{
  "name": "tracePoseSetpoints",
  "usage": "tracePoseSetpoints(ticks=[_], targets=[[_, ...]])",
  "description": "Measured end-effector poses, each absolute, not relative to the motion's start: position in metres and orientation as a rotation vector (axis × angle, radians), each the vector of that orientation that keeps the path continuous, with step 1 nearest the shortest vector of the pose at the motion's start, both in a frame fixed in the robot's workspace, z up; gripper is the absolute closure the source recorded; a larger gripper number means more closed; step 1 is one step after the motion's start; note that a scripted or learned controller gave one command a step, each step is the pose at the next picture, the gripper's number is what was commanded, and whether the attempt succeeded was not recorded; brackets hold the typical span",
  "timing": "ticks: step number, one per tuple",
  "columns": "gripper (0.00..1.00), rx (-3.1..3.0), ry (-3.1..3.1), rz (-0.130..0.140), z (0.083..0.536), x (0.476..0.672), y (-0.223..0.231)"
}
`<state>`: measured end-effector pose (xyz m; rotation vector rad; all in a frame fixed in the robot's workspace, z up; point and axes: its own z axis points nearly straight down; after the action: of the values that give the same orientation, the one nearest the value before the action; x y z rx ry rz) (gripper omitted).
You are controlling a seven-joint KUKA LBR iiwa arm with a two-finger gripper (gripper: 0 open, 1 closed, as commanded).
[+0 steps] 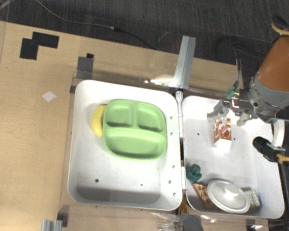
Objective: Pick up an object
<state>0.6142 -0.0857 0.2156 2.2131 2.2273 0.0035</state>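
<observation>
Two bins: the left bin (80, 183) holds a green tray (134, 128) upper-centre, its lower floor open. In the right bin (271, 179), the gripper (230, 114) straddles a small carton (222, 131), fingers spread, at the upper edge.

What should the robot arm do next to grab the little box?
Probably lower straight down a little. The end effector hangs right above the small carton standing in the right bin, and the carton is not seen between its fingers yet, so a short descent should bring them around its top.
</observation>
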Motion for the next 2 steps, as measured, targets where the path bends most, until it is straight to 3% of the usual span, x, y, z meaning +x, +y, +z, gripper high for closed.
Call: tracePoseSetpoints(ticks=[1, 2], targets=[[0.00, 2.068, 2.318, 0.035, 0.117, 0.620, -0.100], [0.00, 2.022, 2.377, 0.016, 0.095, 0.642, -0.139]])
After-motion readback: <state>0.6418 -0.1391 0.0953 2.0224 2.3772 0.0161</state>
